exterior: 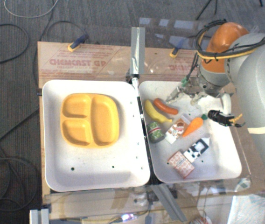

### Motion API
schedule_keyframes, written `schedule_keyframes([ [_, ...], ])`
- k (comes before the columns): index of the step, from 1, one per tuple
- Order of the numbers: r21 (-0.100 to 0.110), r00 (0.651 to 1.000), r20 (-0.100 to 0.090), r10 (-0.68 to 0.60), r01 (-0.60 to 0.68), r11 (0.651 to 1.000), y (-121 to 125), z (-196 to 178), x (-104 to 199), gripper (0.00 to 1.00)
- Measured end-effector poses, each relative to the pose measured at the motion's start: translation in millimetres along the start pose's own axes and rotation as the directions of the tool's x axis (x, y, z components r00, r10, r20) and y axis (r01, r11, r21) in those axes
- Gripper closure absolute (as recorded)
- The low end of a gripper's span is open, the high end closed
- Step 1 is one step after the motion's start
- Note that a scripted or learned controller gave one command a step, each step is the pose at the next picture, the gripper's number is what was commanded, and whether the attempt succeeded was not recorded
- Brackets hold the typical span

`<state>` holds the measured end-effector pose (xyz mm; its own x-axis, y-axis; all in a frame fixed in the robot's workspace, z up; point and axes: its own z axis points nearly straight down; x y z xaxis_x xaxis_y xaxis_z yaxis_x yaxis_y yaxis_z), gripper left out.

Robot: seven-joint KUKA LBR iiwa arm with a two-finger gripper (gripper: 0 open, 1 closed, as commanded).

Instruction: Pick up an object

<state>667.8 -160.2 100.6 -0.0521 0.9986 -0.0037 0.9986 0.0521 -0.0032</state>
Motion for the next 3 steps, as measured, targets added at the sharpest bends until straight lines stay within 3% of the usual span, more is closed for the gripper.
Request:
schedule_keyframes([
  [1,-0.010,0.996,0.001,0.087,-0.087,0.996,-29.8,12.6,22.0,0.00],
  [2,-0.012,0.962,-0.006,0.272,-0.272,0.962,-82.1,12.2,18.4,0.00],
  [3,-0.014,0.968,-0.002,0.250,-0.250,0.968,-121.0,11.8,33.7,0.00],
])
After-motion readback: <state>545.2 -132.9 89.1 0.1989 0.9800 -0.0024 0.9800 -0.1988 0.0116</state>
